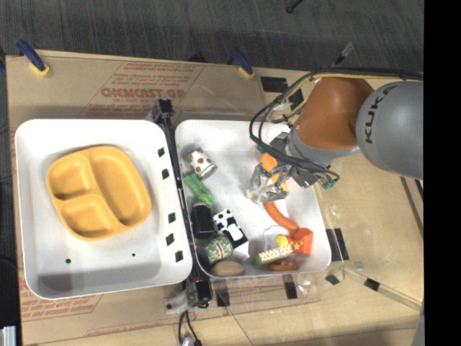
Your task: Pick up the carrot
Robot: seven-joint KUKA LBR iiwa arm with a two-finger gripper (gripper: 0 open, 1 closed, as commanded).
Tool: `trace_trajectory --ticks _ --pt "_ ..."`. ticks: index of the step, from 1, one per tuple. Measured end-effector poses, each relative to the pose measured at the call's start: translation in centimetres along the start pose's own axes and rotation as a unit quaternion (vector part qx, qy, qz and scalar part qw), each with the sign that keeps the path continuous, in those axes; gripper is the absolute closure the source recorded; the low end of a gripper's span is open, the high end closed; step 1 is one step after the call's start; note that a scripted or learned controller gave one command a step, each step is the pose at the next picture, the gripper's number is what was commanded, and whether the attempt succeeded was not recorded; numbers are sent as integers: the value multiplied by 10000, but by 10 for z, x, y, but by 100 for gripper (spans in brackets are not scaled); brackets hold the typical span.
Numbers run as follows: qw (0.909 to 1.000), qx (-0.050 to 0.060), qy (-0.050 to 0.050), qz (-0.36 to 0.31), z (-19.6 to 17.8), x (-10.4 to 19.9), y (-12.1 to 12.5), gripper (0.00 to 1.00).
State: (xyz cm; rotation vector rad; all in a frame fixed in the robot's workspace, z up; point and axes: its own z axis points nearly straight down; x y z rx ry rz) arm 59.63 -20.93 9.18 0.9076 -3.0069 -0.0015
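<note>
The gripper [268, 186] hangs just above the carrot's [281, 217] upper end, seemingly lining up a grasp, though its opening I cannot tell.

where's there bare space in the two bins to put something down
Left bin: free along its front strip and around the yellow divided tray. Right bin: bare floor at its back, behind the small can, and mid-floor between the green item and the gripper. Crowded: its front edge and the carrot.
</note>
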Motion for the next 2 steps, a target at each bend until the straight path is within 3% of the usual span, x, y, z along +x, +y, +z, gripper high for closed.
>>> trace_trajectory --ticks 1,2 --pt "9989 2 -2 462 -8 66 99 100" --pt "9978 16 -14 663 -1 46 30 100"
